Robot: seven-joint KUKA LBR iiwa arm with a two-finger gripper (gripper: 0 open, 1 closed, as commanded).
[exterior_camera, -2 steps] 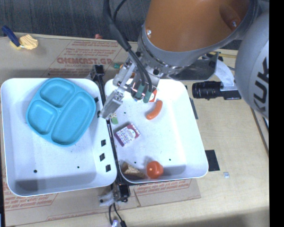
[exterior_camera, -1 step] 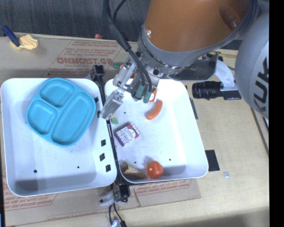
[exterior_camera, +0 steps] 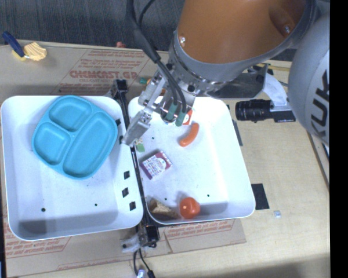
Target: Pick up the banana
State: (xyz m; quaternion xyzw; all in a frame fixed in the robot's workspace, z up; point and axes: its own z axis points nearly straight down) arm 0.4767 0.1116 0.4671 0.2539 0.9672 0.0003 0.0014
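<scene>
- Far left, on the cardboard beyond the bins, lies a small yellow lump (exterior_camera: 36, 52) touching a blue handle-like piece (exterior_camera: 13, 41). It's my best guess for the banana, though it's too small for me to be sure.
- The left bin (exterior_camera: 11, 172) holds a blue divided plate (exterior_camera: 75, 135), nothing yellow.
- Over the wall between the bins, at the right bin's (exterior_camera: 235, 178) near-left corner, my gripper (exterior_camera: 156, 110) hangs tilted. I can't tell whether it is spread or pressed together, and I see nothing held in it.
- Below it lie a maroon packet (exterior_camera: 155, 164) and a brown scrap (exterior_camera: 161, 208). Further right are an orange sausage shape (exterior_camera: 189, 134) and a red tomato (exterior_camera: 189, 207).
- I'd expect a toy banana to be light, stiff and smooth, so inclined to skid. I'd pinch across its narrow width at mid-length, where the curve is fattest, not at the tapered ends.
</scene>
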